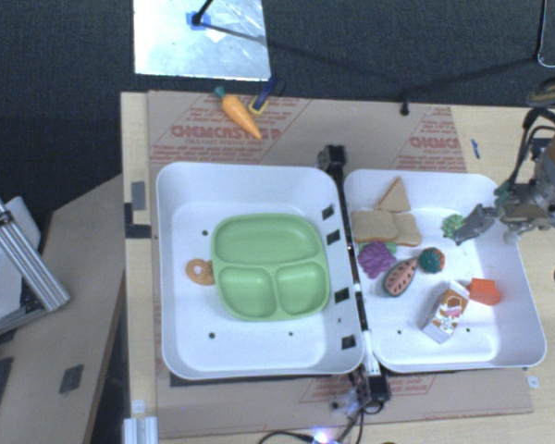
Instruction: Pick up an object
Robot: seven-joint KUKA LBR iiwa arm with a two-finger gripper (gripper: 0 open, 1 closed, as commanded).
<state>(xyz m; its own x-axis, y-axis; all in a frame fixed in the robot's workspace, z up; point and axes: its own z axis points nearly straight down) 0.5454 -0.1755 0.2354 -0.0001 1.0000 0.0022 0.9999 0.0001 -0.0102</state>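
My gripper (473, 224) reaches in from the right over the upper right part of the right bin (518, 340). Its tip sits right beside a small green leafy toy (452, 222); whether they touch is unclear. Elsewhere in this bin lie tan bread slices (386, 226), a tan wedge (394, 194), purple grapes (376, 258), a brown and red oval piece (400, 277), a dark green ball (431, 260), an orange block (484, 291) and a white carton (444, 312).
The left bin (180, 202) holds a green divided plate (270, 266) and a small orange ring (200, 272). A toy carrot (240, 116) lies on the cardboard behind the bins. A shiny foil sheet (202, 24) lies farther back.
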